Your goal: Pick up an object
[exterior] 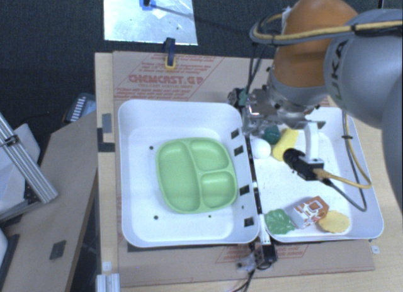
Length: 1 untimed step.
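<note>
**Arm low over the far corner of the right bin, grip unreadable**

Nearest the camera, three small things sit bunched along the right bin's (368,218) front wall: a green lump (279,221), an orange-and-white piece (310,209) just beside it, and a yellow disc (333,222) touching that piece. They look like loose stock, well apart from the arm and free to take.

In the left bin (135,158) a green divided tray (193,174) lies flat, centred, probably as a drop-off spot.

Farther back, by the divider, a white ball (261,149), a teal piece (271,135) and a yellow block (285,143) crowd together. The gripper (277,124) hangs right over this cluster, so I judge one of them is the target. Whether the pincer is wide, narrow or holding anything, I cannot tell: the wrist and its orange band (312,39) mask it
</note>
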Available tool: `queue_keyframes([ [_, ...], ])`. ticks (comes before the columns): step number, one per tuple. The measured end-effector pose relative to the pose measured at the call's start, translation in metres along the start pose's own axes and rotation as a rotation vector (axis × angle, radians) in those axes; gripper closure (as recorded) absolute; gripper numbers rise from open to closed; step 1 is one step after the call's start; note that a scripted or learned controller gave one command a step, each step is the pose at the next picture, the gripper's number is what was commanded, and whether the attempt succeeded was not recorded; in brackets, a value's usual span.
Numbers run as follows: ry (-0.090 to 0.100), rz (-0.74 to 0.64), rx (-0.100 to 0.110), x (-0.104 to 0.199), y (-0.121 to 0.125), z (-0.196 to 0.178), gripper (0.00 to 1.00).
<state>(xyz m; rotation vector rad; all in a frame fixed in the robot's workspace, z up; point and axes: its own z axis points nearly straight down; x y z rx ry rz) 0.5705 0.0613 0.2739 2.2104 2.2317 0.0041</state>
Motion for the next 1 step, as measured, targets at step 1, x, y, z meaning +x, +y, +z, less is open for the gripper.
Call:
queue_keyframes([
  [1, 0.000, 0.001, 0.001, 0.0464, 0.0069, 0.0121, 1.00],
])
